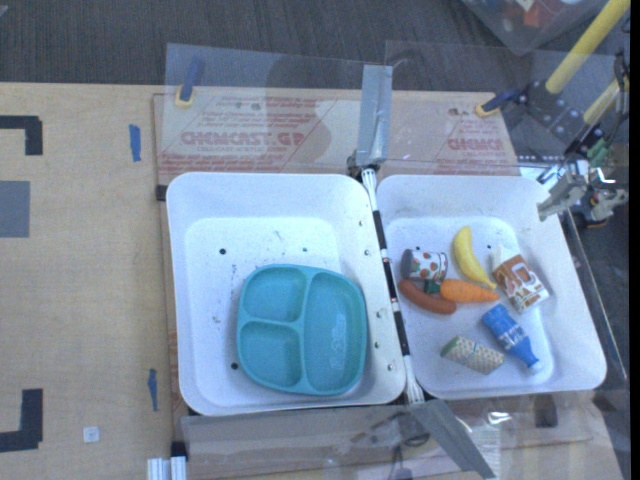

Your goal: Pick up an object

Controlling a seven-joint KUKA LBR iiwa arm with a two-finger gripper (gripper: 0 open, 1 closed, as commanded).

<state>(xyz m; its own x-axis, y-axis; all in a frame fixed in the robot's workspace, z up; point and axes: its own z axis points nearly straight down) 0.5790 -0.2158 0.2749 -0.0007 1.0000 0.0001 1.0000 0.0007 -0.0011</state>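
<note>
The right bin (585, 313) holds several small objects. A yellow banana (463, 253) lies near its middle, next to an orange carrot (468, 290) and a red sausage-shaped piece (427, 299). A spotted mug (424, 264) lies on its side at the left. An orange and white carton (520, 282) sits to the right, with a blue bottle (512, 336) below it. A patterned wedge (473, 354) rests near the front. My gripper (572, 188) hangs at the bin's far right corner, above the rim and apart from all the objects.
The left bin (195, 218) holds a teal divided plate (302, 329). A metal divider post (374, 118) stands behind the seam between the bins. Yellow bars and clutter (585, 38) crowd the back right.
</note>
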